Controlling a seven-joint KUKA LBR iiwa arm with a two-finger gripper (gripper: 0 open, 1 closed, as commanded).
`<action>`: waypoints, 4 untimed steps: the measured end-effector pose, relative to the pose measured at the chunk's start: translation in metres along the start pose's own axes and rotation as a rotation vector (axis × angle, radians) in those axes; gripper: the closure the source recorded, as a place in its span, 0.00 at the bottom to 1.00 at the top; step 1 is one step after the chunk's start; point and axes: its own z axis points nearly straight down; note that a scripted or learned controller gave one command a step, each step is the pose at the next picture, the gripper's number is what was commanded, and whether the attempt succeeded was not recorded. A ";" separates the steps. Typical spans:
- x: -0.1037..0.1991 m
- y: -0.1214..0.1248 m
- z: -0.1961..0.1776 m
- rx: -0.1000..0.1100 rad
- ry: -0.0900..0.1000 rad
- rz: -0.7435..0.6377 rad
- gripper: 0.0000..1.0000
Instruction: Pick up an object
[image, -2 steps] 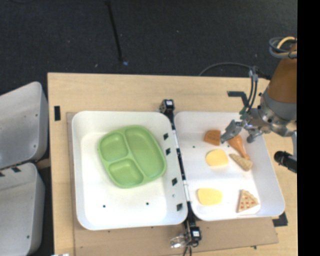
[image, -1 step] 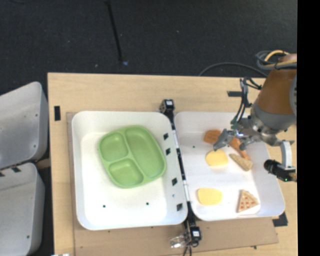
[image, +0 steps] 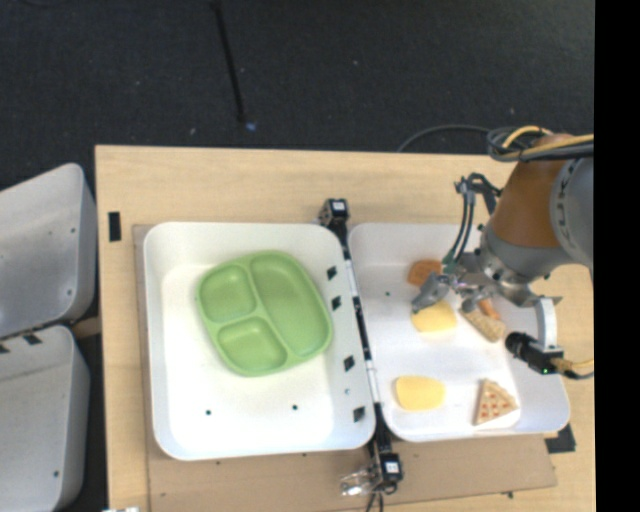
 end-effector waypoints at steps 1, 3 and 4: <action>-0.001 0.000 0.038 0.000 0.000 0.001 0.00; -0.013 0.009 -0.032 -0.009 -0.001 0.003 1.00; -0.014 0.010 -0.078 -0.010 -0.001 -0.005 1.00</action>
